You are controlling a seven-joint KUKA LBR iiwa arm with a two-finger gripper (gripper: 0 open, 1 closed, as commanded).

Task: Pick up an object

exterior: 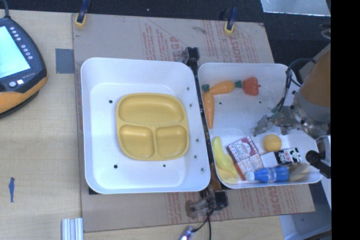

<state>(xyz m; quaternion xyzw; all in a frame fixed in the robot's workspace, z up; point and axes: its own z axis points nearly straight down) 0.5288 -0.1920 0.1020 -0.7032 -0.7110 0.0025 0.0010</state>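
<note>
The right bin [225, 73] holds two orange carrots [221, 87] [208, 109], a red pepper [251, 86], a yellow banana [221, 160], a red-and-white carton [244, 155], a blue bottle [269, 175], a small black-and-white box [288, 155] and a yellow-orange ball [272, 143]. My gripper [274, 126] hangs over the right side of this bin, just above the ball. It is open, with nothing between its fingers. The grey arm [315, 93] enters from the right.
The left bin [95, 121] holds a yellow divided plate [152, 125]. An orange-edged control pendant [14, 64] lies at the bench's far left. Blue clamps [82, 10] [230, 18] pin the cardboard at the back edge.
</note>
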